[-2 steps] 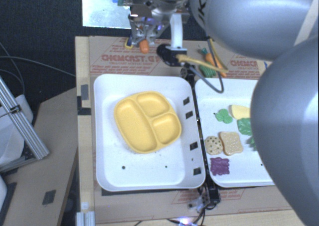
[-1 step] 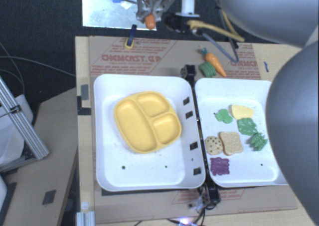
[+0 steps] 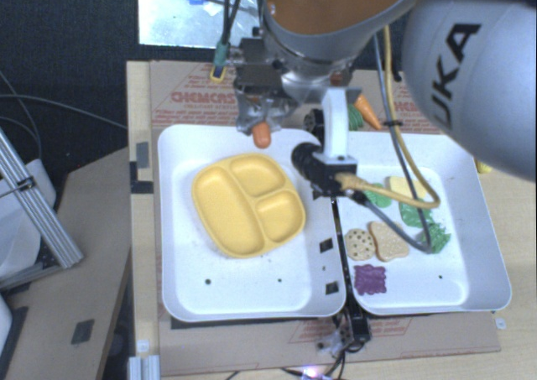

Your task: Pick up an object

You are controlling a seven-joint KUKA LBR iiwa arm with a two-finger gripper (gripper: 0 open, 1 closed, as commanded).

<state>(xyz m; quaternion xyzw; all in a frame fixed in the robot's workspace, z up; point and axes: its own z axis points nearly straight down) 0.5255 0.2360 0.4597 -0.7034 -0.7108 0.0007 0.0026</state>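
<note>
The gripper [image 3: 262, 128] hangs above the far edge of the left bin [image 3: 180, 286], its fingers closed on a small orange piece [image 3: 263, 136]. A yellow tray [image 3: 247, 203] lies in that bin, just nearer than the piece. The right bin [image 3: 470, 278] holds a cracker [image 3: 360, 243], a toast slice [image 3: 389, 241], a purple piece [image 3: 371, 278] and greens [image 3: 426, 223].

Gripper: the gripper [image 3: 263, 122] hangs over the far edge of the left white bin [image 3: 180, 286], a small orange sausage-shaped piece [image 3: 263, 135] between its fingers.
Left bin: yellow three-compartment plastic plate [image 3: 248, 203].
Right white bin [image 3: 478, 278]: round speckled cracker [image 3: 360, 243], tan toast slice [image 3: 388, 242], purple square piece [image 3: 371, 278], green leafy pieces [image 3: 426, 226].
</note>
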